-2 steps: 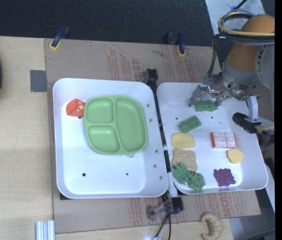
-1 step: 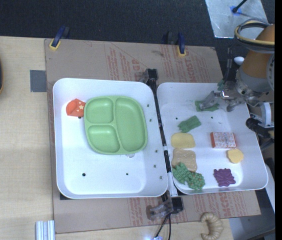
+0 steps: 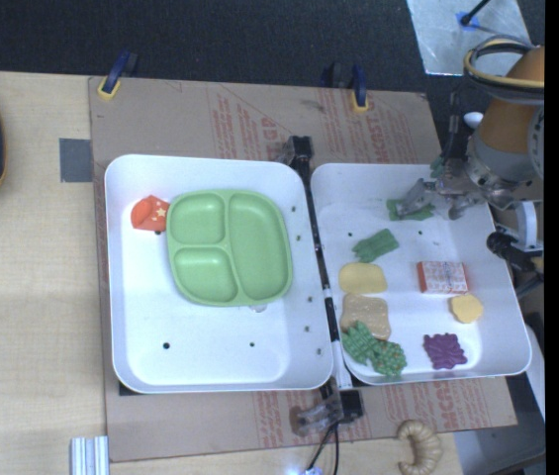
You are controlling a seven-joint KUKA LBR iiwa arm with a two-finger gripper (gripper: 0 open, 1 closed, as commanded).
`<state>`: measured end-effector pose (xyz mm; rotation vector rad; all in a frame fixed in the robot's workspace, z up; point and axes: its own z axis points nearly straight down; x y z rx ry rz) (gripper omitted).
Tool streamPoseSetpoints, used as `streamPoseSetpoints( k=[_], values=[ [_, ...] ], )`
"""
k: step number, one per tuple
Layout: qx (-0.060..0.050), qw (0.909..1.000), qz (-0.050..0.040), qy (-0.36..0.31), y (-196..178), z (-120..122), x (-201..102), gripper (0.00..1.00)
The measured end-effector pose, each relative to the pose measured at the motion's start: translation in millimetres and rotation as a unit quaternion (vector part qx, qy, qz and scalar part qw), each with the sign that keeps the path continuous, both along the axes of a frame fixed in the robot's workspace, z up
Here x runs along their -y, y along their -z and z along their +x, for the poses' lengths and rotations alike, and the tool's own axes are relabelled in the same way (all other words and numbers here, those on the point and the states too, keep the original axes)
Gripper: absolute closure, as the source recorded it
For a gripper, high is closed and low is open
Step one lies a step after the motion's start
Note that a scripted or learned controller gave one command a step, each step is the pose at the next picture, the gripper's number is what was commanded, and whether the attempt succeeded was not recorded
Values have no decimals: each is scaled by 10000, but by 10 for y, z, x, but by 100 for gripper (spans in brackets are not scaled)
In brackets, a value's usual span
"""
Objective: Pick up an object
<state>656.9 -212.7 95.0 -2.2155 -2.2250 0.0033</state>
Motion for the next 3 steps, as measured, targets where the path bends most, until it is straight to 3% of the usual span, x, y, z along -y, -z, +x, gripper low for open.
streamPoseSetpoints(
  k=[1,2,3],
  values=[
    [25,10000,-7,8,-439,1,2,0],
    [-13,10000,3,-15,-385,-7,-358,0],
    [-22,10000,-2,-1,51,-12,-281,0]
  ],
)
